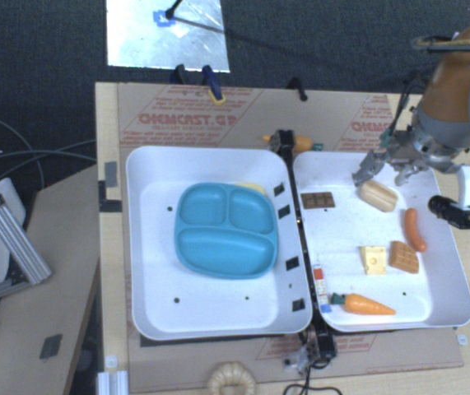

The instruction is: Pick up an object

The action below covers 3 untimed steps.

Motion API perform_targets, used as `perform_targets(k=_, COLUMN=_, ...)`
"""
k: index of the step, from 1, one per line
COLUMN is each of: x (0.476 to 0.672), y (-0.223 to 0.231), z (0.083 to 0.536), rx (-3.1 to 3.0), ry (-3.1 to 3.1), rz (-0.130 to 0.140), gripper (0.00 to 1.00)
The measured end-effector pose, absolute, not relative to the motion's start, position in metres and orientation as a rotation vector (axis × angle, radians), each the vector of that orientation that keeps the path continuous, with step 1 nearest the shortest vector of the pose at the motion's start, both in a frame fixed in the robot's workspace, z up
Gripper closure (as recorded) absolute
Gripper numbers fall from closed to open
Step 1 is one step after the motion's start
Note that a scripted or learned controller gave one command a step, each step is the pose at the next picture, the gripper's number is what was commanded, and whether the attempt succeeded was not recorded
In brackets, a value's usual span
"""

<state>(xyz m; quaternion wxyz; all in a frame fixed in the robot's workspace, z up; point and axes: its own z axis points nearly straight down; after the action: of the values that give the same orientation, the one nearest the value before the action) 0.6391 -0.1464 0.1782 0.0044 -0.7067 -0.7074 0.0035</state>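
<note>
My gripper (pixel 385 171) hangs over the back of the right bin (pixel 453 299), its fingers spread apart with nothing between them. Just below it lies a tan bread roll (pixel 379 195). Further forward in that bin are a red sausage (pixel 415 229), a brown waffle piece (pixel 403 257), a yellow cheese cube (pixel 374 259), a chocolate bar (pixel 318 200) and an orange carrot (pixel 369 305) near the front edge.
The left bin (pixel 156 303) holds a blue divided plate (pixel 225 229) with a bit of something yellow (pixel 253 188) behind it. The arm's grey and orange body (pixel 457 97) fills the upper right. A black divider (pixel 296 229) joins the bins.
</note>
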Motion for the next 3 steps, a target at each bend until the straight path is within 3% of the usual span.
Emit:
perform_targets(k=1, x=0.642, y=-0.146, z=0.186, rx=-2.219, ry=-2.226, rz=-0.001, gripper=0.0)
perform_targets(k=3, x=0.644, y=-0.143, z=0.087, rx=-2.222, ry=-2.232, rz=-0.006, gripper=0.0)
